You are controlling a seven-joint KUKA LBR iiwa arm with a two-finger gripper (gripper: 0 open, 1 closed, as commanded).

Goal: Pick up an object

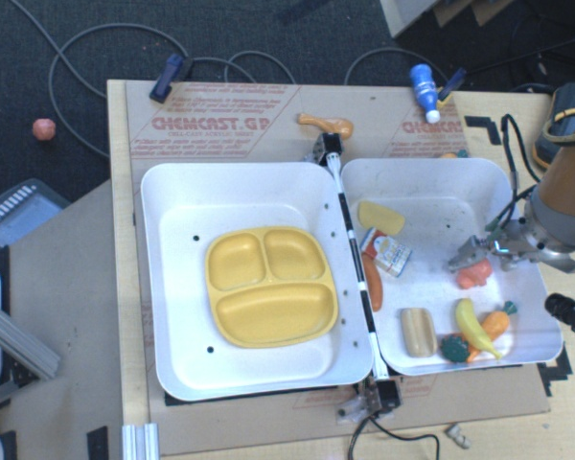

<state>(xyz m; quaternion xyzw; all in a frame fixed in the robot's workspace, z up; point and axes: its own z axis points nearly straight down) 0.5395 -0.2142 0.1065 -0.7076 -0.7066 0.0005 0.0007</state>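
Observation:
My gripper point(471, 254) is low in the right bin point(431, 175), near its right wall, with the grey arm point(556, 204) coming in from the right. Directly under and in front of it lies a pink-red toy point(475, 276), partly covered by the gripper; I cannot make out contact. Closer to the front lie a yellow banana point(472, 324), an orange carrot point(496, 325) and a green piece point(454, 350). A tan bread piece point(417, 332), a small printed packet point(391, 256), a yellow cheese wedge point(380, 218) and an orange sausage point(373, 282) fill the bin's left half.
The left bin point(172, 209) holds a yellow divided plate point(268, 286). Behind the bins, on the bench, sit a blue bottle point(424, 89), a tan toy point(326, 123) and a blue clamp point(167, 77). Black cables point(513, 151) run along the right bin's far corner.

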